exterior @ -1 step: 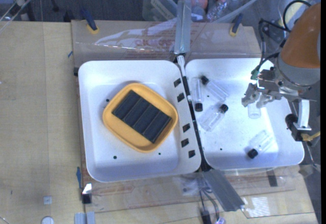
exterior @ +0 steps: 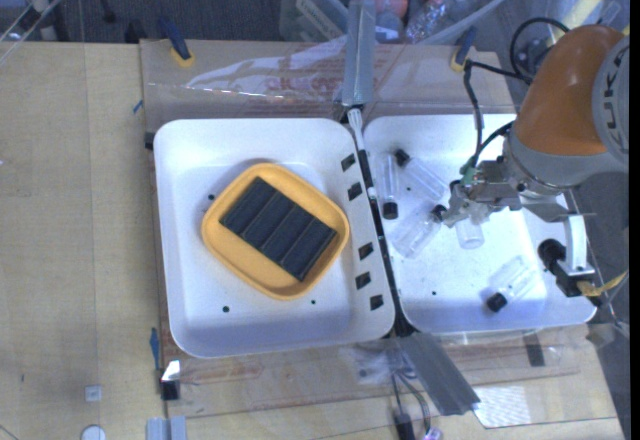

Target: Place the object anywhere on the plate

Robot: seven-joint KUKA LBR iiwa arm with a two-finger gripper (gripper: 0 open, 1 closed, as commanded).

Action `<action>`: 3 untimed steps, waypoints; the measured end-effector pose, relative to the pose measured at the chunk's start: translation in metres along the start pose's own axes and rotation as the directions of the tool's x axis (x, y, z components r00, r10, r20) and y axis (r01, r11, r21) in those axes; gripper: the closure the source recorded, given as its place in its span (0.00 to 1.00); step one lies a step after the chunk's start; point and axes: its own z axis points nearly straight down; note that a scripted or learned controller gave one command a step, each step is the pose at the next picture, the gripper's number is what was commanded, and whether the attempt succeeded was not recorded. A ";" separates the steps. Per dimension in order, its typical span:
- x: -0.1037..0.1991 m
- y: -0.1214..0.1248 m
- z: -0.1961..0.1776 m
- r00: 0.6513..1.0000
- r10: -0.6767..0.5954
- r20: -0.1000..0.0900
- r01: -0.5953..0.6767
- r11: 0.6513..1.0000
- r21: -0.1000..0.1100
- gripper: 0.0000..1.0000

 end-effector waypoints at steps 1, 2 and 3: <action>0.081 0.014 0.000 0.978 -0.210 0.003 0.210 0.978 -0.004 1.00; 0.158 0.011 0.000 0.932 -0.363 0.004 0.363 0.932 -0.004 1.00; 0.158 0.011 0.000 0.932 -0.362 0.004 0.362 0.932 -0.004 0.00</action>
